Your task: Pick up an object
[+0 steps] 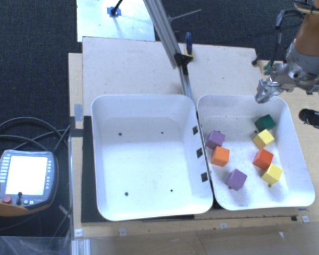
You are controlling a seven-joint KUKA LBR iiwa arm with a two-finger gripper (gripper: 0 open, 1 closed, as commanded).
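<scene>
The right bin (pixel 287 116) holds several small blocks: a green one (pixel 265 122), two yellow ones (pixel 263 138) (pixel 272 173), a red one (pixel 262 158), an orange one (pixel 220 156) and two purple ones (pixel 216 138) (pixel 236 179). My gripper (pixel 264 92) hangs over the bin's far rim, above and just behind the green block, with nothing seen between its fingers. The grey arm with its orange band (pixel 313 33) comes in from the upper right.
The left bin (pixel 103 142) lies beside the right one, with a slanted metal pole (pixel 162 23) rising behind their shared wall. A teach pendant (pixel 22 182) with cables sits on the floor at the left. Bare board (pixel 133 68) stretches behind the bins.
</scene>
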